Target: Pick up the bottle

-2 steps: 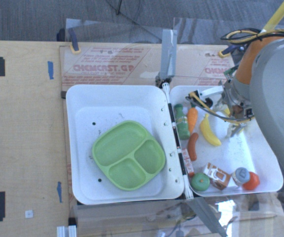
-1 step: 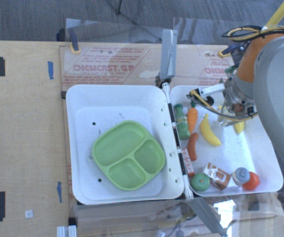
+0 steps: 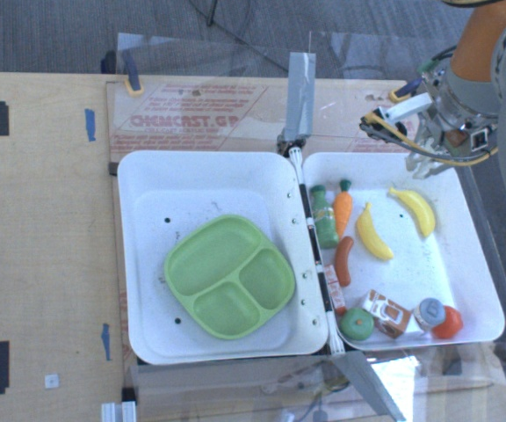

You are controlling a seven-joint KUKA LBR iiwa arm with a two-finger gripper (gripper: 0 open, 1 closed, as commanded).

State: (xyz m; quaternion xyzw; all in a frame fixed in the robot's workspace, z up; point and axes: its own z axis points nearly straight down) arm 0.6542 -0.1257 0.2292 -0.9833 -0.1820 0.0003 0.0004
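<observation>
The bottle (image 3: 325,217) is small and green with an orange cap. It lies along the left wall of the right bin (image 3: 477,262), cap toward the back, beside a carrot (image 3: 343,209). My gripper (image 3: 425,163) hangs over the bin's back right edge, well to the right of the bottle and above it. Its fingers look open with nothing between them.
The right bin also holds two bananas (image 3: 374,233) (image 3: 416,209), a sausage (image 3: 343,261), a green apple (image 3: 357,324), a small carton (image 3: 386,313), a can (image 3: 430,313) and a tomato (image 3: 448,323). A green divided plate (image 3: 229,276) lies in the left bin (image 3: 139,236).
</observation>
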